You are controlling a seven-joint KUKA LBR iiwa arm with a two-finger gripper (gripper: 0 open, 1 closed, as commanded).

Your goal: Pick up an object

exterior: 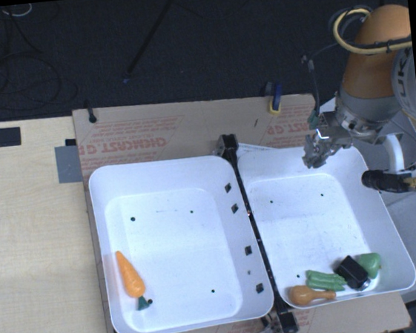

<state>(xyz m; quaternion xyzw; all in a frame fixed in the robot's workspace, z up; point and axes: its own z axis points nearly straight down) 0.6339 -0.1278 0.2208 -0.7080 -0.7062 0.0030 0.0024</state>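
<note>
Arm [375, 61] reaching in from the right, wrist poised over the far right corner of the right bin [315, 224]. Gripper [315, 156] hanging above the bin's back rim, dark and small here; no telling how far apart its tips stand. Nothing seen caught in it.

Candidates for picking well apart from the gripper, gathered at the near edge of the right bin: a green pod [325, 280], a tan gourd-shaped piece [311, 294], a black block [352, 272] and a rounded green piece [370, 262]. Black block lying partly over the green pieces, the pod just beside the gourd shape, possibly touching. Over in the left bin [164, 241], an orange carrot [129, 275] lying alone near the left wall, green top pointing toward the near rim.

Likely toy food, so probably light, hollow plastic, stiff and smooth-skinned, apt to slip or roll out of a pinch. Carrot probably the easiest: isolated, best taken across its thick middle, jaws square to its length. In the cluster, the black block looks to offer flat faces and sits uppermost, though crowded neighbours and the nearby rim leave little room.
</note>
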